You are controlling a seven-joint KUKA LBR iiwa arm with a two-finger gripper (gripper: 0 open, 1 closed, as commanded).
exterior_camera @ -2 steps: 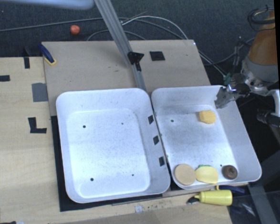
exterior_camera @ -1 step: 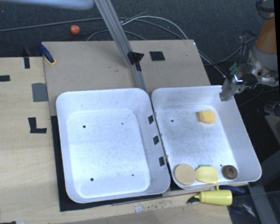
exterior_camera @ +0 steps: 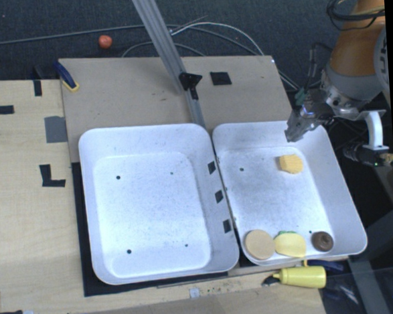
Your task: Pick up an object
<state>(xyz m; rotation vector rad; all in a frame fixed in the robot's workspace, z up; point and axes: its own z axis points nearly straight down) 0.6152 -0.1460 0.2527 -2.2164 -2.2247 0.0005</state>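
The gripper [exterior_camera: 298, 131] hangs over the right bin's [exterior_camera: 332, 177] far corner; whether it is released or clenched cannot be told. A soft yellow wedge [exterior_camera: 291, 164] lies just beneath. A tan disc [exterior_camera: 259, 244], a yellow lump [exterior_camera: 290, 245] and a brown knob [exterior_camera: 322, 241] line the near wall.

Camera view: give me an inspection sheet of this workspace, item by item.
Surface: bench bearing left bin and right bin side by side.
Job's things: yellow block mid right bin; tan disc, yellow piece, brown round piece along its near edge.
Clutter: yellow tool on the bench by the right bin; small orange ball beyond the bench.
Grippers: gripper over the right bin's far right corner, holding nothing visible.
Cables: white cables behind the bench.
Surroundings: dark floor; slanted metal pole.
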